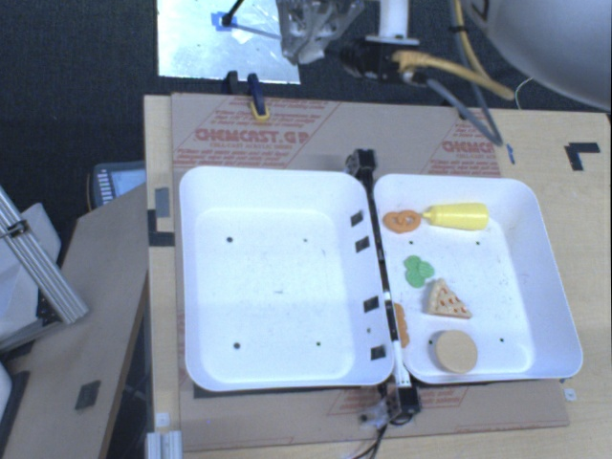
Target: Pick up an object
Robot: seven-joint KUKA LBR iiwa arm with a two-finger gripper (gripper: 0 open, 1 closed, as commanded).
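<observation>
The right bin (545,256) holds several small items. A yellow squeeze-bottle shape (459,216) lies at the back, with an orange ring-like piece (403,221) just to its left. A green piece (417,272) sits mid-bin, a pizza-slice toy (447,300) below it, and a tan round disc (454,351) near the front. A brown bit (402,325) rests against the left wall. My gripper (306,41) hangs high beyond the far edge of the bench, well away from both bins, with nothing seen in it.
The left bin (191,256) stands beside the right one, joined by black clips (368,247). A yellow cable (459,65) runs along the arm. A clamp (256,98) sits at the board's far edge, with an aluminium bar (38,266) at the left.
</observation>
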